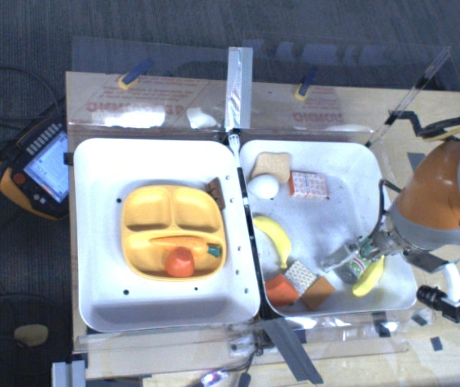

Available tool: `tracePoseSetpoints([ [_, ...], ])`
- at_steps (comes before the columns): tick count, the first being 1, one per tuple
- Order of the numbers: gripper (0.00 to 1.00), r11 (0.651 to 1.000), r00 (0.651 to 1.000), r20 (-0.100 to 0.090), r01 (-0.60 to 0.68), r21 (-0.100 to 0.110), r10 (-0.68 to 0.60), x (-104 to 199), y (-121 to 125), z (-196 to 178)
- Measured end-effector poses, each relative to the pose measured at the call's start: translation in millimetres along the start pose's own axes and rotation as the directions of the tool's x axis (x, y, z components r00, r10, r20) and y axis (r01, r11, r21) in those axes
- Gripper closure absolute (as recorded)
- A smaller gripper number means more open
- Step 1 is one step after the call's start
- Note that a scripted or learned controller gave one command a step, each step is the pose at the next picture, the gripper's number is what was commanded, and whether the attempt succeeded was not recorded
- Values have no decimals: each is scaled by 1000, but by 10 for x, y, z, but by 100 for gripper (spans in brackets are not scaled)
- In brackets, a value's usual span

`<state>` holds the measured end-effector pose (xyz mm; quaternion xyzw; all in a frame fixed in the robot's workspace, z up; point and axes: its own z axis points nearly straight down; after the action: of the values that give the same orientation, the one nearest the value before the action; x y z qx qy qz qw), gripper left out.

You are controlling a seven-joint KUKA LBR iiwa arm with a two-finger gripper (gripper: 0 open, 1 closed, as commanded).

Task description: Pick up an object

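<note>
The arm (431, 196) is in over the right bin (350, 164), and its wrist covers that bin's right side, so the fingers (338, 258) are a grey and green jumble. Cannot tell how far apart they stand, or whether anything sits between them.

One small banana (370, 277) lies just beside them, on the arm's side, its upper end tucked under the tool; contact is unclear. Nothing is plainly lifted.

Counting out from the fingers:
- Away from the arm there is one checkered cube (300, 275), one brown block (318, 292) and one orange block (280, 289), bunched together.
- Past those is a second banana (275, 238), so two in all.
- Towards the bin's far wall sit one egg (263, 187), one bread slice (271, 165) and one red-and-white box (308, 185).

Well away, the left bin (105, 164) holds one yellow tray (173, 208) with one red ball (180, 263). A green scrap (213, 251) beside the ball is too small to name.
</note>
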<state>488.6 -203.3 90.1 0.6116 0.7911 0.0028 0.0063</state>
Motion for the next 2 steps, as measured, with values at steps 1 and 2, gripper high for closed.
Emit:
tracePoseSetpoints([
  [1, 100, 1000, 1000, 1, -1, -3, 1, -7, 13, -98],
  [2, 0, 1000, 1000, 1, -1, -3, 1, -7, 12, -98],
])
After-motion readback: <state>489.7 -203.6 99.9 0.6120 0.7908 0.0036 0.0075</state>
